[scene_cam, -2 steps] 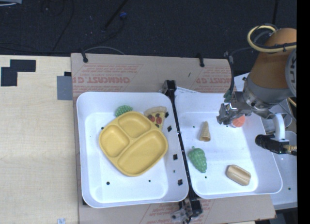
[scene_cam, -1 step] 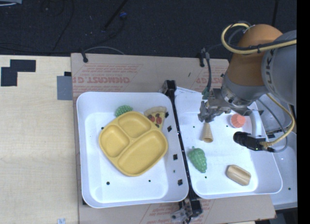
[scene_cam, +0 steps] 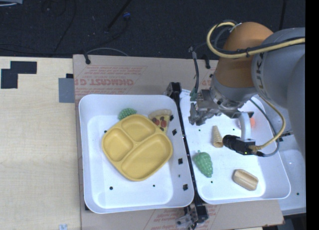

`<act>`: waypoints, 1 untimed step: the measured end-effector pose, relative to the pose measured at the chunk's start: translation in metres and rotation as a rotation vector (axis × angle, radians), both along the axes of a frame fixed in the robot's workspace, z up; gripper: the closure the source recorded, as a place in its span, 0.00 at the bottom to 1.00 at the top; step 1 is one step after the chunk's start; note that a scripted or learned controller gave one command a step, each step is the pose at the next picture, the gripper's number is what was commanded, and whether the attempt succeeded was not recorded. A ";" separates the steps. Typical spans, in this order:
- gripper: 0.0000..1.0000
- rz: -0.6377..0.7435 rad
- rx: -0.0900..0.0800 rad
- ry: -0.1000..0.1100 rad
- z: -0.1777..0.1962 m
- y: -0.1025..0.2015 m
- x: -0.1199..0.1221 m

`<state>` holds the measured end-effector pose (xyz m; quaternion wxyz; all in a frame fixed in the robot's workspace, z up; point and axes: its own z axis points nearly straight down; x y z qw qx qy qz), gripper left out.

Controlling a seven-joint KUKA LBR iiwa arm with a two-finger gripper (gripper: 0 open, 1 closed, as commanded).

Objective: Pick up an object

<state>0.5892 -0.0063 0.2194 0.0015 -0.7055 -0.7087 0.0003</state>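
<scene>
The ice-cream cone [scene_cam: 217, 136] lay in the right bin [scene_cam: 279, 189], just below and to the right of my end effector [scene_cam: 197, 116], and it looked the nearest thing to take. I judged it a light, stiff plastic toy, smooth and tapered, so likely to slip toward its narrow tip; a hold across the wider half seemed safest. My end effector hung low over the bin's upper left part, near the divider, with nothing between its parts; how wide it stood I could not tell. Further down sat a green bunch of grapes [scene_cam: 203, 164] and a bread roll [scene_cam: 245, 179]. In the left bin [scene_cam: 99, 194] a yellow divided plate [scene_cam: 137, 147] rested, with a pizza slice [scene_cam: 161, 118] and a green leafy toy [scene_cam: 127, 112] at its top edge.
</scene>
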 end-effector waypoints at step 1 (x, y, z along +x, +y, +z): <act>1.00 0.001 0.001 -0.001 0.003 0.058 0.017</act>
